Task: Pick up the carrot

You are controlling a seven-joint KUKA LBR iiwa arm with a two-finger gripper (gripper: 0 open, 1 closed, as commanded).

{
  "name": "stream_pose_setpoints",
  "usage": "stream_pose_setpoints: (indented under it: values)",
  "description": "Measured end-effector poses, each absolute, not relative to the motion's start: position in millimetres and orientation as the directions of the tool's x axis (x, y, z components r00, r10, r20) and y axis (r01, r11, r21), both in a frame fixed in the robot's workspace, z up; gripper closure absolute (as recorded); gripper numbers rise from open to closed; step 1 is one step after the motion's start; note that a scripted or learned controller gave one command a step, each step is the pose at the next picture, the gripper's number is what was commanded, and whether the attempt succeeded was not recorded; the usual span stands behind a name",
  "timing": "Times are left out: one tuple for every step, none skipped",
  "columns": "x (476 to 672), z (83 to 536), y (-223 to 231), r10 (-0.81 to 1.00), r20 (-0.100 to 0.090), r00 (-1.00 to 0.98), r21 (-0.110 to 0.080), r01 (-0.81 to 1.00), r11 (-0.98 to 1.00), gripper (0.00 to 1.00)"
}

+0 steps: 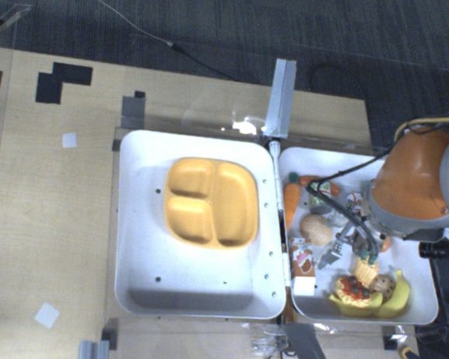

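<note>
Carrot (290,205) lying in right bin (424,306), tight against its 9 o'clock wall, long axis running 12 to 6, green top end pointing toward 12. Sitting untouched, nothing gripping it.

Gripper (335,251) hanging over middle of same bin, at carrot's 4 o'clock, near but apart from it. Jaws looking parted a little, tips pointing toward 7 o'clock, nothing seen between them. Arm (412,179) coming in from 3 o'clock, orange band sitting over bin's 1 o'clock corner.

Pale round item (316,228), potato-like, resting just at carrot's 3 o'clock, between carrot and gripper. Small red-and-white packet (304,261) lying at carrot's 5 o'clock. Banana (382,301) curving along bin's 5 o'clock edge, with mixed toy food piled on it; hard telling those pieces apart.

Left bin (138,230) holding yellow sectioned plate (211,201), sitting slightly toward 12 of bin centre, well apart from carrot across divider.
</note>
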State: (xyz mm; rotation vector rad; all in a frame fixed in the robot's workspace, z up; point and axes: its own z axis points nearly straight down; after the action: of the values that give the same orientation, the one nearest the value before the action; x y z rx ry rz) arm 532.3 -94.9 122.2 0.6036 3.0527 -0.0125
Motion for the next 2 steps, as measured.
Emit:
stream_pose_setpoints:
  values:
    - [652.3,93.3,-98.2,0.508,-0.011,-0.861,0.004,0.508,0.861,0.0]
    - [600.3,88.9,-96.7,0.536,-0.011,-0.844,0.005,0.536,0.844,0.0]
